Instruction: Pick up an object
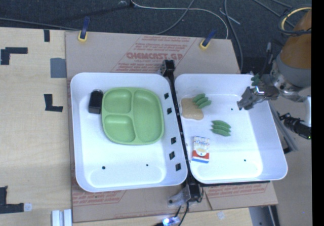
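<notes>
Hanging over the upper right rim of the right bin (263, 169), the tool (248, 101) sits at the end of the grey arm (293, 63); nothing is seen between its tips, and how far they are spread cannot be told. Objects in that bin all lie toward 9 and 8 o'clock of the tool, apart from it: a green pod (202, 101) touching a tan round piece (192, 110), a second green pod (220, 127) nearer the bin's middle, and a small red, white and blue carton (201, 149) by the lower left. Across the divider, the left bin (86, 169) carries a green sectioned plate (133, 116) with a black block (95, 101) just beside its 9 o'clock edge.
</notes>
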You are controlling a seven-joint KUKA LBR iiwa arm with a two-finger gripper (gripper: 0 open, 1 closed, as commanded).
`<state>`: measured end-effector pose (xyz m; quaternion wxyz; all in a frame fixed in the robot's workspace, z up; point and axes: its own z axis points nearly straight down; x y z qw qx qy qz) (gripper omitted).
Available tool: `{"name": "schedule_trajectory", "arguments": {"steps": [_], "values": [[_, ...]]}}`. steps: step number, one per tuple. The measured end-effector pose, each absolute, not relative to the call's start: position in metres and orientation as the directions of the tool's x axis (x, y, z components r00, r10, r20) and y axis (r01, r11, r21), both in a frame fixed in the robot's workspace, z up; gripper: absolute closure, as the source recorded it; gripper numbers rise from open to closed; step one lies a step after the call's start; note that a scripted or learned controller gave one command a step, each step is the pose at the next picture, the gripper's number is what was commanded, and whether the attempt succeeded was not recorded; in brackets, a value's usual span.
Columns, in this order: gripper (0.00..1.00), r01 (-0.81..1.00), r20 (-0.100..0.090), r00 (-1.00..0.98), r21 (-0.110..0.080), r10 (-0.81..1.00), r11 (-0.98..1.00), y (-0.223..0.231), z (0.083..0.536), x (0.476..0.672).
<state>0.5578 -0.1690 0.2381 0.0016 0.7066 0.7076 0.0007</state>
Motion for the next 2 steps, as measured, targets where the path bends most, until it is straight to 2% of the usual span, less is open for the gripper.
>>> {"name": "schedule_trajectory", "arguments": {"steps": [2], "values": [[1.00, 1.000, 0.002, -0.008, -0.001, 1.000, 0.008, -0.057, 0.244, 0.560]]}}
